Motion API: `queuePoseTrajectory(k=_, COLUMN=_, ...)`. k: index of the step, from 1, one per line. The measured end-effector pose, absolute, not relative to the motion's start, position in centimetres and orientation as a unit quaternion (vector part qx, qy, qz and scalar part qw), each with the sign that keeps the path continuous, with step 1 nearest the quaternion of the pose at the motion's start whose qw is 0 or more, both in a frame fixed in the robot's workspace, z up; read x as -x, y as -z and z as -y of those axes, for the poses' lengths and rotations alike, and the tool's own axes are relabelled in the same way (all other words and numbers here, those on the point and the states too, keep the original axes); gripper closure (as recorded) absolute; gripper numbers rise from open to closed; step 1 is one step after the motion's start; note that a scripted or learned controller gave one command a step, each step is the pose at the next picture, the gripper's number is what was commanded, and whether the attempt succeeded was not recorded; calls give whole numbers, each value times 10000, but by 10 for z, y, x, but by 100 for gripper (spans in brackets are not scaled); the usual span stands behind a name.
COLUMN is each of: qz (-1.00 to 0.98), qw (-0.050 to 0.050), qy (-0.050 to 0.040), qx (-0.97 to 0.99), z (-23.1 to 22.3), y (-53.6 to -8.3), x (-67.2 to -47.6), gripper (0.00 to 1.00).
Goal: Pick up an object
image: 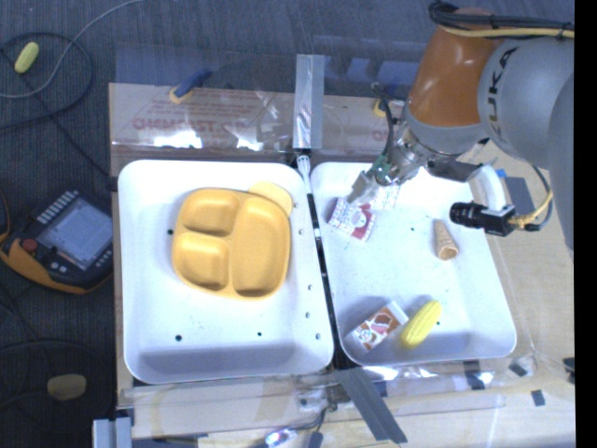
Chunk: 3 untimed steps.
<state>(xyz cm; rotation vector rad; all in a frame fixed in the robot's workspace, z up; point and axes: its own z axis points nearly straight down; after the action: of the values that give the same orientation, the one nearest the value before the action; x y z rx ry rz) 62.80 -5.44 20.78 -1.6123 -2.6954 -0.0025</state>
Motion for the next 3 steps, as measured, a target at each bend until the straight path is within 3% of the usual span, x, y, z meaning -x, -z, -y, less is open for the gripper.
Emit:
queuePoseTrajectory(k=1, qz=7153, qw=15, qy=-14, qx=6988, z=7, y=-193, x=-599, gripper=100)
queuePoseTrajectory(k=2, qz=7814, qw=-22, qy=-14, qx=6240, z=48, y=-224, x=-611, gripper=100)
queuePoseTrajectory(k=3, qz=7736, qw=-4, qy=-21, qx=6337, z=34, y=-193, x=-596, gripper=100)
